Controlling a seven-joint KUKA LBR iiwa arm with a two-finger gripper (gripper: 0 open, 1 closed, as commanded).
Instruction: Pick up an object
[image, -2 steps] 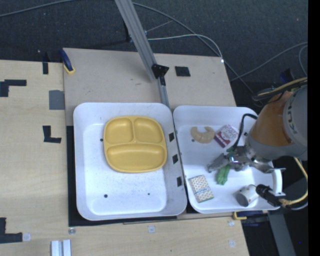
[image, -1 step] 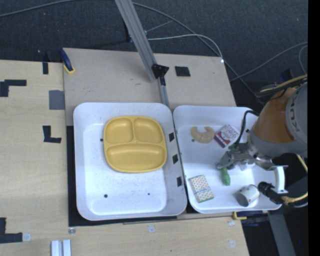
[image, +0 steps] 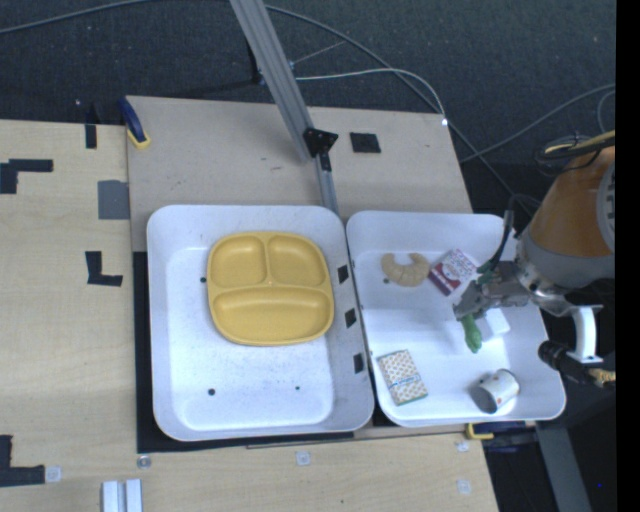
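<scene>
My gripper (image: 476, 303) hangs over the right side of the right bin (image: 440, 222), reaching in from the right. Directly below its tip lies a small green object (image: 472, 335) beside a white piece (image: 496, 323); whether the gripper touches either is hidden. A red-and-white packet (image: 455, 270) lies just left of the gripper. Further left is a tan croissant-shaped item (image: 405, 269). A patterned small box (image: 401, 376) rests near the bin's front left, and a white-and-grey cup (image: 497, 390) lies on its side at the front right.
The left bin (image: 170, 330) holds a yellow divided plate (image: 270, 287). A metal pole (image: 285, 85) slants over the bench behind the bins. Cables run across the dark floor at the back right.
</scene>
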